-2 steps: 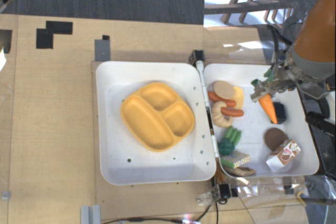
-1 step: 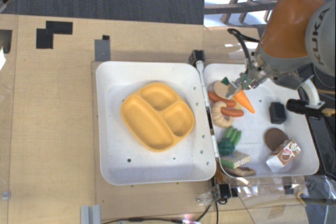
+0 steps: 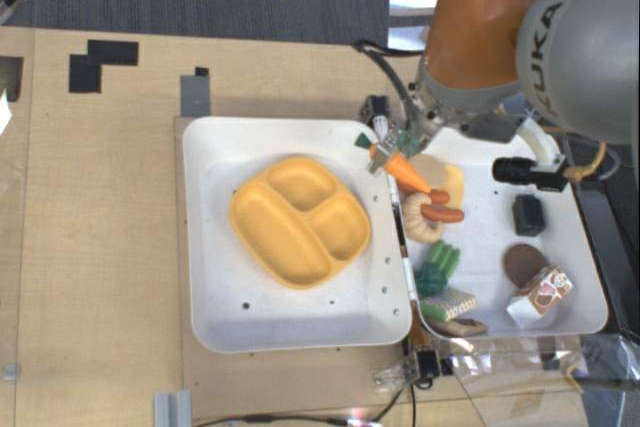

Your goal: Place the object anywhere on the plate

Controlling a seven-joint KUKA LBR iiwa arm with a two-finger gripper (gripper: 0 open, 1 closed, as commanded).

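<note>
The hand sits low over the seam between the two bins, tucked under the arm's orange band, and I cannot tell from here how its fingers stand; the wrist hides most of them. Just below and to the right of it lies a toy carrot, its green top toward the hand at the upper left and its orange tip toward the lower right, so its long axis runs on a diagonal across the near corner of the right bin. The leafy end appears to be right at the hand, touching or very close, but I would not say it is held.

The carrot rests over a small heap of play food: a pale round piece, a little sausage, a bun-like ring, and something green lower down. Further right are a dark block, a brown disc and a small wrapped packet.

The yellow divided plate lies in the left bin, well apart from the carrot, with nothing on it.

To my eye this is the picking step, carrot not yet carried. Next it calls for a firm grip, a lift clear of the bin walls, and a move left over the plate.
</note>
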